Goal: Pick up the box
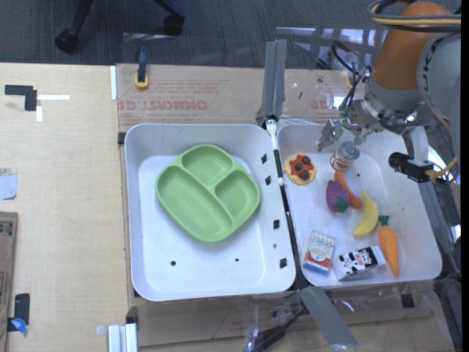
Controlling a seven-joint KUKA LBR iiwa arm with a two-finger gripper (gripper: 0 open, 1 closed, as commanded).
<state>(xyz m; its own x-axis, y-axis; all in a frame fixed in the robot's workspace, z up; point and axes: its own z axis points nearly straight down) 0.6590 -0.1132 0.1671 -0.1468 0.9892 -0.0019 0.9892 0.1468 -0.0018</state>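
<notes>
Two shallow white bins side by side on a bench, divided by a shared rim running down the middle.

Left bin (143, 218): holds one green divided plate (208, 191), set slightly up and left of centre. Open white floor on all sides of the plate, widest along the near edge and the left wall.

Right bin (421, 218): crowded. Contents from far to near:
- small round tart with red berries (300, 168), near the dividing rim
- purple toy grapes (337, 196), touching an orange carrot-like piece (350, 193)
- yellow banana (366, 216), just beside and below the grapes
- orange carrot (388, 248), upright along the right side, close to the right wall
- box (319, 252) (white with blue and orange print), lying flat in the near left corner, close to the dividing rim and the near wall
- black-and-white carton (360, 262), just right of the box, almost touching it, lying along the near wall

Little free room around the box: rim to the left, wall below, carton to the right. Open floor only above it, toward the tart and grapes.

Arm (418, 50) entering from the right, grey with an orange band. Gripper (344, 141) over the far part of the right bin, near its far wall, between the tart and the arm's wrist (well apart from the box). Fingers spread apart, pointing down and left; nothing seen between them. A small round grey item (347, 153) directly below the gripper, not clearly identifiable.
</notes>
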